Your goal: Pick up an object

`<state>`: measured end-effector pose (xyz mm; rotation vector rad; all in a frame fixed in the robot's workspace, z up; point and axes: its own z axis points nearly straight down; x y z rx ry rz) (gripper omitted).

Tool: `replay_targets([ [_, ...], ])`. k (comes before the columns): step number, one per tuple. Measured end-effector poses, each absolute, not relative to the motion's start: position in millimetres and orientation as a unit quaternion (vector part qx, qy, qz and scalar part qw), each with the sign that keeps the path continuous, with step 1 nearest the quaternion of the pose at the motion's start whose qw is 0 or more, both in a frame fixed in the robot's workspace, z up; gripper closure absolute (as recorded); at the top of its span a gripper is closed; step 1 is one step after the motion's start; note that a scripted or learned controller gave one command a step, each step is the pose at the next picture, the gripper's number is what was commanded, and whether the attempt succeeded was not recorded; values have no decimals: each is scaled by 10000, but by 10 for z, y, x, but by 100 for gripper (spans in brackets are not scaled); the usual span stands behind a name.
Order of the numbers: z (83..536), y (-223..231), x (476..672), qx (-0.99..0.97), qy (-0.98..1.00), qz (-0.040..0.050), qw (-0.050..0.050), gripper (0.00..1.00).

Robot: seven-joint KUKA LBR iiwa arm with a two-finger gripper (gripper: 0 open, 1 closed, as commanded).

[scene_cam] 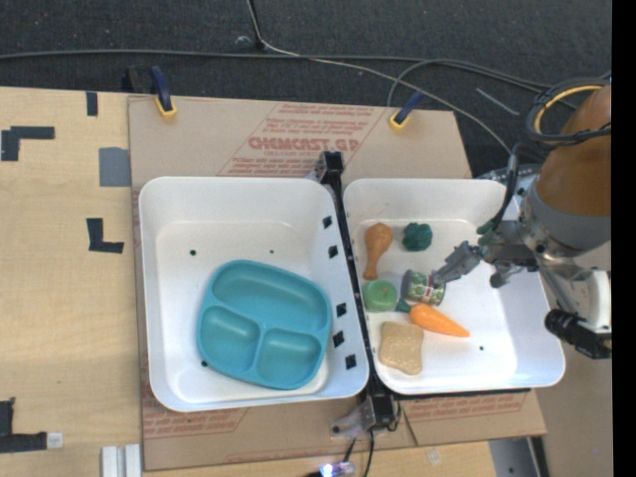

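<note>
The right bin [517, 361] holds several toy foods: a tan drumstick [376, 246], a dark green piece [417, 235], a round light green piece [380, 295], a small green can [422, 288], an orange carrot [438, 320] and a beige bread slice [401, 347]. My gripper [478, 266] hangs over the right half of this bin, just right of the can and above the carrot. Its fingers stand apart, with only white bin floor between them. The left fingertip [455, 263] is close to the can; I cannot tell if they touch.
A teal divided plate [263, 323] lies in the left bin [159, 266]. A black divider [343, 266] with clips runs between the bins. Cables cross the dark floor behind the bench. The grey arm [571, 197] comes in over the right bin's right wall.
</note>
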<state>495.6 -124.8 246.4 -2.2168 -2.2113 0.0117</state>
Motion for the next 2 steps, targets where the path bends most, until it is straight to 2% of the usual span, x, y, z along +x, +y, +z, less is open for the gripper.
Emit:
replay_targets([
  [1,2518,-1245,4979,-7066,-7076,5,7,0],
  [2,1893,-1176,4953,-7068,-7074,23,31,0],
])
